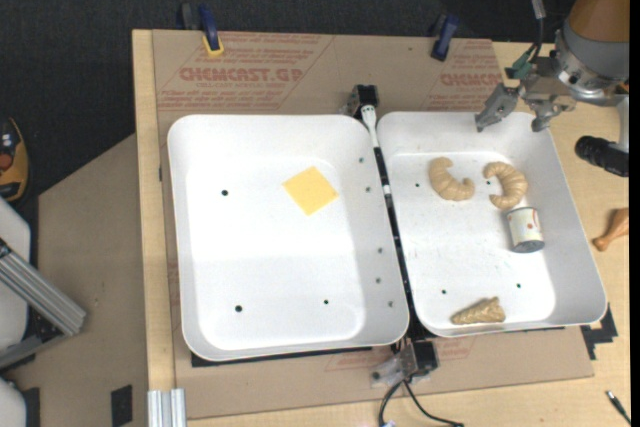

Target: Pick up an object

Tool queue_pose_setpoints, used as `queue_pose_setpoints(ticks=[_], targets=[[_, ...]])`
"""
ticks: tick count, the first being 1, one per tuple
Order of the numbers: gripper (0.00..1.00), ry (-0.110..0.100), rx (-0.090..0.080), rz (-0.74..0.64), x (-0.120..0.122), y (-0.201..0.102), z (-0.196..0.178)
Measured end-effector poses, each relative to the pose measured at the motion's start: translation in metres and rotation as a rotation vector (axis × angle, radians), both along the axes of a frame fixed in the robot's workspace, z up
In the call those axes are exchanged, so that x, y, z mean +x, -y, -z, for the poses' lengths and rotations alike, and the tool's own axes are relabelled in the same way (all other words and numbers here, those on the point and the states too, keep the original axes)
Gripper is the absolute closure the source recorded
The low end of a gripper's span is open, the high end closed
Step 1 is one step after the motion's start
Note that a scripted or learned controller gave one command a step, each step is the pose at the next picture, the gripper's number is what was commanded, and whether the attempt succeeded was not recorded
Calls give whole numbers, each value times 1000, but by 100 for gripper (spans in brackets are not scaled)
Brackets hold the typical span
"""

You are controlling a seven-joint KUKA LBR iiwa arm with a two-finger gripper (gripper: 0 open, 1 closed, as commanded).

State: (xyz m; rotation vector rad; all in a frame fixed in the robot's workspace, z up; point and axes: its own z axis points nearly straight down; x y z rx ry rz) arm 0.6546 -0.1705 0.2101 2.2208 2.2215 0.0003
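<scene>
**Grey fingers spread above the right bin's far edge, nothing between them**

White and shallow, the two plastic bins sit side by side on a brown cardboard-covered bench [300, 65] printed with red lettering. The left bin [200, 215] carries one thing: a flat yellow square tile [310, 190], lying a little toward twelve o'clock of that bin's middle and turned like a diamond.

The right bin [440, 255] holds four things. A tan curved croissant-shaped piece [451, 180] lies toward eleven o'clock of the bin's centre. A second tan croissant-shaped piece [507, 183] lies near it, at about one o'clock of the centre, the two apart from each other. Just beside the second one, on its six o'clock side, rests a small silver-and-white cylinder [524, 228] on its side. At the bin's six o'clock edge lies a tan wedge-shaped piece [477, 314], well apart from the rest.

The grey two-finger gripper [518, 115] hangs over the right bin's rim at roughly one o'clock, reaching in from three o'clock under the arm's orange band [605, 10]. Its two fingers stand apart, tips pointing down and outward, and no object lies between them. The nearest piece, the second croissant shape, lies toward six o'clock of the fingertips, clear of them.

Blue clamps [210, 27] grip the bench's twelve o'clock edge.
</scene>
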Motion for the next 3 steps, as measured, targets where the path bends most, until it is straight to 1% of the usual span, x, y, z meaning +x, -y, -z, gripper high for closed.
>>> queue_pose_setpoints(ticks=[1, 2, 3], targets=[[0, -6, 2, -2, -8, -31, 73], [0, 9, -1, -3, 14, -50, 0], [0, -6, 2, -2, 11, -80, 74]])
